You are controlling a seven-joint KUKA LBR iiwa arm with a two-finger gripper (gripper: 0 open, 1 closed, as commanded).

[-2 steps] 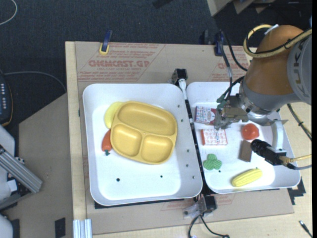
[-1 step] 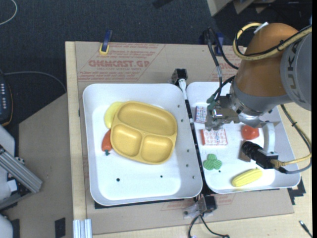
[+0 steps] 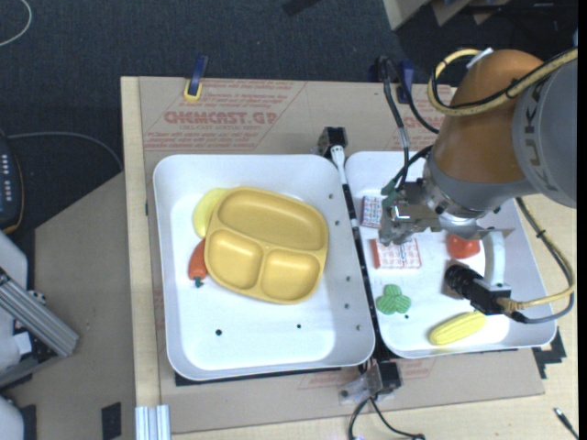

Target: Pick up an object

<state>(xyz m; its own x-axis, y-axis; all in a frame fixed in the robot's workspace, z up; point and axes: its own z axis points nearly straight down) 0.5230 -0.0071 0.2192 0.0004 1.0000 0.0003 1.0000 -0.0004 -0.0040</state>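
My grey, orange-banded arm [image 3: 495, 126] fills the upper right; my end effector [image 3: 401, 227] hangs over the red-and-white printed card [image 3: 396, 253] in the right white bin [image 3: 527, 337]. Grip state unclear; flat card may slip.

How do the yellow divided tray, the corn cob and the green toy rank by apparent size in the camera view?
1. Yellow divided tray, by far the largest.
2. Corn cob.
3. Green toy, slightly smaller than the cob.

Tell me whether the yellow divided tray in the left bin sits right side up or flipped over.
Right side up. The yellow divided tray shows its three hollow compartments facing the camera, lying flat in the left bin.
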